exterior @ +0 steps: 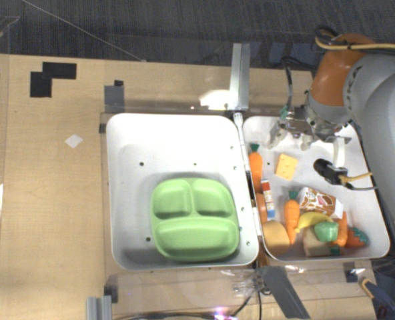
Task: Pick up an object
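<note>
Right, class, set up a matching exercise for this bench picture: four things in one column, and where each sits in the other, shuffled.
Things:
1. green divided plastic tray
2. yellow cheese wedge with holes
3. two-finger gripper
4. yellow toy banana

Places:
A. far end of the right bin
B. near end of the right bin
C. left bin
D. middle of the right bin

Pairs: 1-C, 2-D, 3-A, 4-B

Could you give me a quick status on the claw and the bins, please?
Claw over right bin's far end, nothing held. Toy food piled at near end. Green tray in left bin.
</note>
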Tool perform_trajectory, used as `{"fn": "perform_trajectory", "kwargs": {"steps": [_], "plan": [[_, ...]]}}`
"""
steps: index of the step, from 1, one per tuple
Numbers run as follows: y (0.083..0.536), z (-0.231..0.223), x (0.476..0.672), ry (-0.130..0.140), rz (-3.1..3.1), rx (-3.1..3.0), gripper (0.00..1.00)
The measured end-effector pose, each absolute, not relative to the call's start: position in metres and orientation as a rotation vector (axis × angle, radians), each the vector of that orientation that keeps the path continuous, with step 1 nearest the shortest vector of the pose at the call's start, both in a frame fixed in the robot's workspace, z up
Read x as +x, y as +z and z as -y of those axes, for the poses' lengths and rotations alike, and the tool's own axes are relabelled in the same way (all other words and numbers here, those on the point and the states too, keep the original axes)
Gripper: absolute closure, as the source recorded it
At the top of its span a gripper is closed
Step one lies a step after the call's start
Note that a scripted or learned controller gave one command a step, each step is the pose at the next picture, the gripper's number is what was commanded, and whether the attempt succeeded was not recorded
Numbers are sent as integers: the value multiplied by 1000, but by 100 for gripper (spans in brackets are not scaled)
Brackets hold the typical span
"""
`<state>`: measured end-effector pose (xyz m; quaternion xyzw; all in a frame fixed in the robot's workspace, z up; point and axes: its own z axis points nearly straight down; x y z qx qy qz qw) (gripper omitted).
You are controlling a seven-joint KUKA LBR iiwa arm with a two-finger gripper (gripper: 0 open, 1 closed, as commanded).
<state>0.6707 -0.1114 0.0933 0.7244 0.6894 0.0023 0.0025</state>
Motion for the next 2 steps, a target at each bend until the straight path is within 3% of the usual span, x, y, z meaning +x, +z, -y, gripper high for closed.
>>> {"fn": "perform_trajectory", "kwargs": {"steps": [1, 2], "plan": [[92, 102, 591, 14, -2173, 2257, 0], [93, 121, 538, 19, -2385, 2017, 0]]}}
